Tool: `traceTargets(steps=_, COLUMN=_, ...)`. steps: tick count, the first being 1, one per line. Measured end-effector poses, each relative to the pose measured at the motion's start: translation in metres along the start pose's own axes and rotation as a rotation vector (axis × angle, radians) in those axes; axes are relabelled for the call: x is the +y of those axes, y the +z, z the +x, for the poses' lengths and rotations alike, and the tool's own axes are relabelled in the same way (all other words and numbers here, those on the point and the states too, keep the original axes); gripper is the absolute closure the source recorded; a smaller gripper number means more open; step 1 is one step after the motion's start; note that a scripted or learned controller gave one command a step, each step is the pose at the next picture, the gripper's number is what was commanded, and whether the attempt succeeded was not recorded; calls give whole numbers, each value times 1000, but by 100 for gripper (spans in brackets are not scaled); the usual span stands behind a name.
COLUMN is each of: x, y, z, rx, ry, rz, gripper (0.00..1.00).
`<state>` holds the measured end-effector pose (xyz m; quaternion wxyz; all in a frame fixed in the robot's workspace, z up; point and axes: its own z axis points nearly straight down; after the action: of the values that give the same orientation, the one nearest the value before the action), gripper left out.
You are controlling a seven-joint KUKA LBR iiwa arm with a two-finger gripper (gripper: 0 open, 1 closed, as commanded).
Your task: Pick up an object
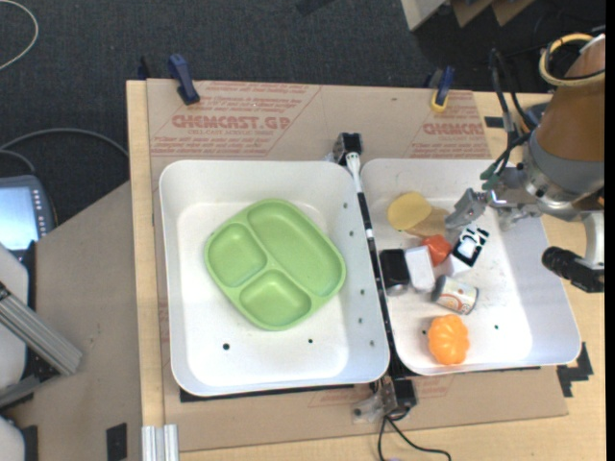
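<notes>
The right bin (538,325) holds a jumble of small objects. A flat yellow piece (408,210) lies near its far left. A red-orange piece (438,249) sits beside a black block (392,267) and a white block (420,268). A small tilted can (457,299) lies nearer the front, and an orange pumpkin-shaped toy (447,340) rests by the front rim. My gripper (468,230) hangs low over the bin's middle, just right of the red-orange piece, at the end of the grey arm (567,152) that comes in from the right.
The left bin (183,257) carries a green divided plate (275,263). A black rod (363,221) runs along the seam between the bins. Blue and yellow clamps (183,78) hold the cardboard base at the far edge. A black part (573,266) of the arm overhangs the right bin's right rim.
</notes>
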<state>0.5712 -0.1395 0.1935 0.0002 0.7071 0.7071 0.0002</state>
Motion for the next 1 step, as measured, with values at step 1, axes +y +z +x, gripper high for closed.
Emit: traceTargets(steps=1, x=36, y=87, z=-3, rx=-7, ry=-1, rz=-23, gripper=0)
